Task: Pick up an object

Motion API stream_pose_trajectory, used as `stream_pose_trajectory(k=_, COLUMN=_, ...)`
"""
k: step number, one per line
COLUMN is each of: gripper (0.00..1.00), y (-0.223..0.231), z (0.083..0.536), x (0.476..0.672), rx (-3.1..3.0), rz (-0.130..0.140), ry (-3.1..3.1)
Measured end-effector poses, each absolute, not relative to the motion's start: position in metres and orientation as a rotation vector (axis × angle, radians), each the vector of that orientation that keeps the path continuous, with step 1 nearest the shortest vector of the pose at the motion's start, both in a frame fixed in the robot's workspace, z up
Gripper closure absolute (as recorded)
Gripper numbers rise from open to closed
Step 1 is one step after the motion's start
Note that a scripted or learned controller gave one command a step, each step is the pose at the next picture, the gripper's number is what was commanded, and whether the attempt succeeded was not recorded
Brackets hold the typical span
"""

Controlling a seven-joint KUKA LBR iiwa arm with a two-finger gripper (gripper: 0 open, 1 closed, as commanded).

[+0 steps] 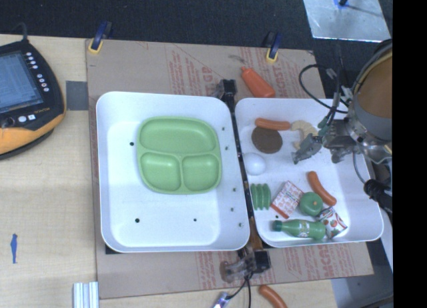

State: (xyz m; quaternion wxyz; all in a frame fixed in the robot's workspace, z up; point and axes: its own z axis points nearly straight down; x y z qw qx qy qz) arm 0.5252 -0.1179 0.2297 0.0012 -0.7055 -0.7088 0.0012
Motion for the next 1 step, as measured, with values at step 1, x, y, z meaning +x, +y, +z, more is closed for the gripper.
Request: stream_pose_trajectory(k=1, gripper=0.00, y=-0.1650, z=0.0910, x=0.5320, rx=-2.214, rz=0.006, ry=-2.225)
